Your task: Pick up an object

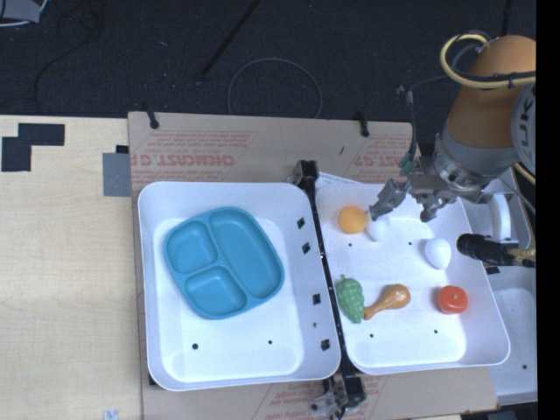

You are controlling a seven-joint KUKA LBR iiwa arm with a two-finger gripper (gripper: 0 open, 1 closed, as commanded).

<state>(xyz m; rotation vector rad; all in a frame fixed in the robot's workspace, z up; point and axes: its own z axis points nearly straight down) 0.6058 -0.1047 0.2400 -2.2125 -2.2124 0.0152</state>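
Note:
My gripper hangs over the back of the right bin, open, with nothing between its fingers. Its left finger ends just above a small white ball, which lies beside an orange ball. A white egg lies to the front right of the gripper. Further forward are a red tomato, a tan drumstick and a green knobbly vegetable.
The left bin holds a blue divided plate. A black divider runs between the two bins. Cardboard lies under both bins, with pale bench top to the left.

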